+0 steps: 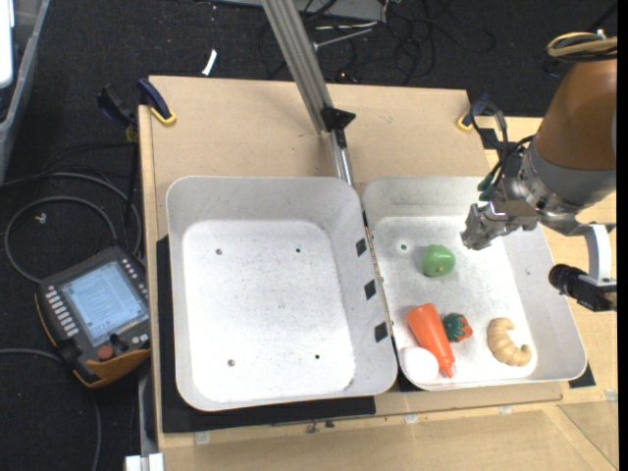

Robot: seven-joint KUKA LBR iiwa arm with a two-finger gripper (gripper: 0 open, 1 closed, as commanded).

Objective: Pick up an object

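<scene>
Camera view: right bin [554, 292] — one apple [439, 260], carrot [432, 336], croissant [509, 341]; claw [479, 232] grip unclear.

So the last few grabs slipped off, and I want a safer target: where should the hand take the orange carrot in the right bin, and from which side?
Grip the carrot across its thick upper body, coming straight down from above. It lies flat and long, pointing toward the bin's near edge. The red and green toy sits against its right side, so a grip nearer the top probably leaves the hand more room.
</scene>
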